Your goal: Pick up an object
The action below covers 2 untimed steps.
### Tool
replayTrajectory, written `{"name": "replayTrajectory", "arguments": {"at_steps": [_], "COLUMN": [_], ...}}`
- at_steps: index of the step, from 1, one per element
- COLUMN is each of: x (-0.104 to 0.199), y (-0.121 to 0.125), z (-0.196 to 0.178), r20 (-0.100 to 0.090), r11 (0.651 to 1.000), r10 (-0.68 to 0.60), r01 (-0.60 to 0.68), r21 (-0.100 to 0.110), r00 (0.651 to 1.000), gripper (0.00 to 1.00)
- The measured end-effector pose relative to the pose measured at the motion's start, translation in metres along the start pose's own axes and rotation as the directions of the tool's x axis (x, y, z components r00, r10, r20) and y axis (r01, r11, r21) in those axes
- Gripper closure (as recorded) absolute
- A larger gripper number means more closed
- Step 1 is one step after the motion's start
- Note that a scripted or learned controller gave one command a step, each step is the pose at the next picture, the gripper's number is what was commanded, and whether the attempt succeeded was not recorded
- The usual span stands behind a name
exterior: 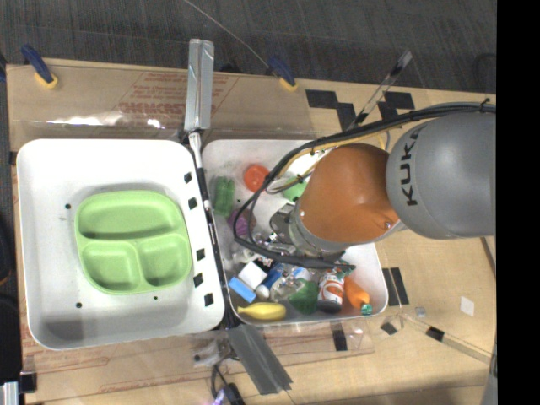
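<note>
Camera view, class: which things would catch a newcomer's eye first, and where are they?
The big grey arm with its orange band looms over the right white bin, above a jumble of small items. A green three-compartment plastic tray lies alone in the left white bin. A yellow banana lies at the right bin's near edge.

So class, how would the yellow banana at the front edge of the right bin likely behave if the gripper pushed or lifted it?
The banana is curved and smooth, so it would probably pivot or slip rather than slide straight. It lies against the bin wall beside crowded items, so a push would likely jam it.
</note>
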<state>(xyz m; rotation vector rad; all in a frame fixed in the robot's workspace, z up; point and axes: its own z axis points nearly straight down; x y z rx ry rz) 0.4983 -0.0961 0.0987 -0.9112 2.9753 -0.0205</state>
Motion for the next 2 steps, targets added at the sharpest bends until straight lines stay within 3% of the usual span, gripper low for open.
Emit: {"name": "replayTrajectory", "arguments": {"at_steps": [1, 2], "x": [-0.048, -0.05], "y": [-0.031, -0.03], "z": [0.008, -0.002], "r20": [-0.024, -0.022], "r11": [0.999, 0.999], "r10": [0.026, 0.023], "r01": [-0.026, -0.023], "r21": [-0.02, -0.022], "r00": [0.999, 0.999], "gripper": [0.0, 1.0]}}
